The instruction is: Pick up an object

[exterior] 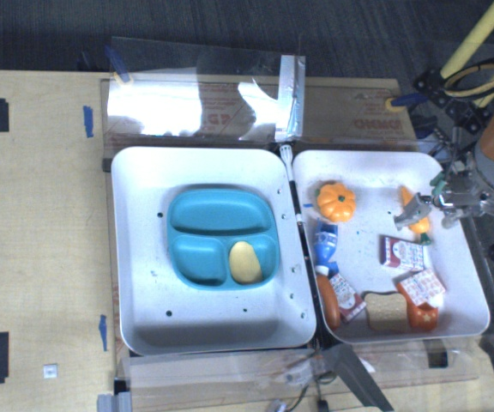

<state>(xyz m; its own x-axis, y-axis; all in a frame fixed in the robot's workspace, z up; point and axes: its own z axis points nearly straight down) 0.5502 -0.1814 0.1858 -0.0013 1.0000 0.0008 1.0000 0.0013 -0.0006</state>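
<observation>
Camera view, from above at a slant: you have two white bins side by side on the table (33,230). The left bin (135,256) carries a blue divided tray (221,217) with a yellow egg-shaped piece (245,263) in its lower right compartment. The right bin (474,303) holds the clutter: a small orange pumpkin (336,202) near the upper left, a blue-and-white tube (325,247) below it, a hot dog (328,302) along the left wall, two red-and-white packets (401,253) (422,288), and a brown slice (386,313) at the bottom. The claw (436,202) sits low at the upper right of that bin, just beside a small orange carrot-like piece (414,209). I cannot tell whether the claw is released or clenched, nor whether the piece lies between its tips or merely next to it. Handling note, as judgement: the carrot piece looks like light, rigid toy plastic, smooth and tapered, so it may squirt out of a pinch. You would do best to take it across the thicker middle, not the narrow end. The bin wall stands near, leaving little room on that side.
</observation>
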